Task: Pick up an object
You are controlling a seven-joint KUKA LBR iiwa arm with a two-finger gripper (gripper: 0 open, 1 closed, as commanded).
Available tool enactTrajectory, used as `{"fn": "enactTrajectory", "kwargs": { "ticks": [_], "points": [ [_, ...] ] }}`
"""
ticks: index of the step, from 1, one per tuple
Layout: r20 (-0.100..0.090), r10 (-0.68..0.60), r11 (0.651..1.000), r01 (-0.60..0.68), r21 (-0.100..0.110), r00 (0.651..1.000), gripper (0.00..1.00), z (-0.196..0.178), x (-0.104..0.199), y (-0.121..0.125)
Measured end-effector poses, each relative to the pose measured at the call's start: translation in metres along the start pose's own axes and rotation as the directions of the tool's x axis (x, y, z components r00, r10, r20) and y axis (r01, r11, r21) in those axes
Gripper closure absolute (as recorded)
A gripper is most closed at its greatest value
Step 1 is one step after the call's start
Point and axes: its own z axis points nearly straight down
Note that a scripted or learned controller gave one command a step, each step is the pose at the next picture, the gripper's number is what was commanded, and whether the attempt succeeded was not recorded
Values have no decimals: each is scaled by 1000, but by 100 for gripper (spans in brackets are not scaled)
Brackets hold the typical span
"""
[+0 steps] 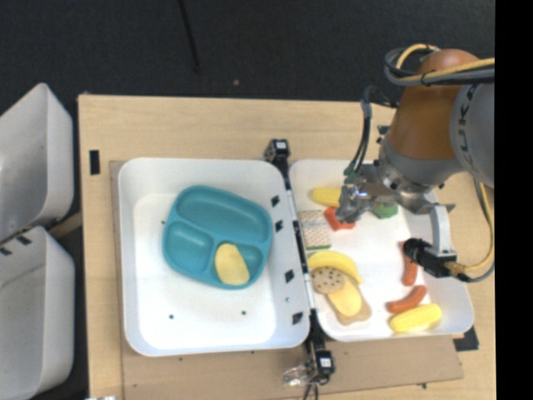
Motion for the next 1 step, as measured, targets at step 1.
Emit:
{"fn": "enactTrajectory", "kwargs": {
  "ticks": [1],
  "points": [
    [0,1,1000,-1,-2,1000,100,-14,21,6]
  ]
}}
